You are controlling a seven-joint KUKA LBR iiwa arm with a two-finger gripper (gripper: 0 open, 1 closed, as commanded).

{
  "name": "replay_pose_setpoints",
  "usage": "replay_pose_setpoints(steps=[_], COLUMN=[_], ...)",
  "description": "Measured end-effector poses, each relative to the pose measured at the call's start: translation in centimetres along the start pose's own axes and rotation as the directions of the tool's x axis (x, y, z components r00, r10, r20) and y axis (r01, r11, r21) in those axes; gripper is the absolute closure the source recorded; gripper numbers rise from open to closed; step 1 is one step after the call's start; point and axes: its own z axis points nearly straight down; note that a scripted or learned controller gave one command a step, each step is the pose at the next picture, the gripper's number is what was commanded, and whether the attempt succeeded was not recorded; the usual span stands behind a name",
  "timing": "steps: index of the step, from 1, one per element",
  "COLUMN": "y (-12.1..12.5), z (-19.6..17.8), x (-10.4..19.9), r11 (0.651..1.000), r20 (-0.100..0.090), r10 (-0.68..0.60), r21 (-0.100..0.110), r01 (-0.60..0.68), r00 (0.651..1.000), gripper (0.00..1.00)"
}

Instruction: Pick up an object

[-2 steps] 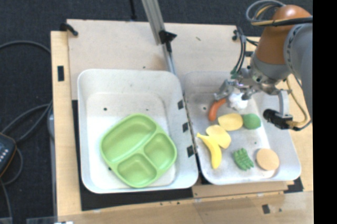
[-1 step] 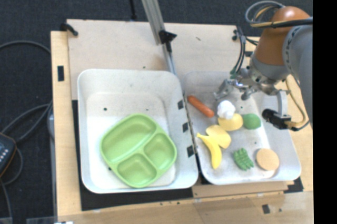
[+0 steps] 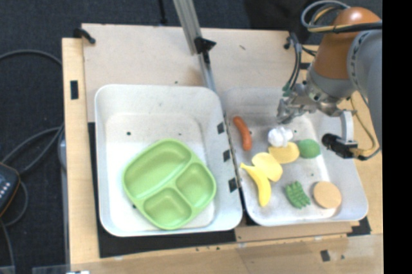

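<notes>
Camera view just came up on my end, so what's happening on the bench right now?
The grey KUKA arm's gripper is low over the right white bin, just above a small white round object. Nothing is visibly between its fingers. Also in that bin: an orange sausage-shaped toy, yellow banana, yellow lumpy piece, green round piece, ridged green piece and tan disc. The left white bin holds a green divided plate.

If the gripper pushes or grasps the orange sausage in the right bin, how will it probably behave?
The sausage is long, thin and rounded, so it would probably roll sideways when pushed. It looks smooth, perhaps plastic, so it may slip from the fingers. It lies near the right bin's left wall, apart from the banana, which may leave little room on that side.
</notes>
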Motion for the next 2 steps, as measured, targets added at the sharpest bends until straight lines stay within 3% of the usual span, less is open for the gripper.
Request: replay_pose_setpoints(steps=[1,2], y=[0.3,0.5], z=[-6.4,-10.3], x=[-0.8,-1.0], r11=[1.0,1.0], r20=[-0.001,-0.002], r10=[-0.005,-0.009], r21=[-0.002,0.0], r01=[0.005,0.009], r00=[1.0,1.0], gripper=[1.0,1.0])
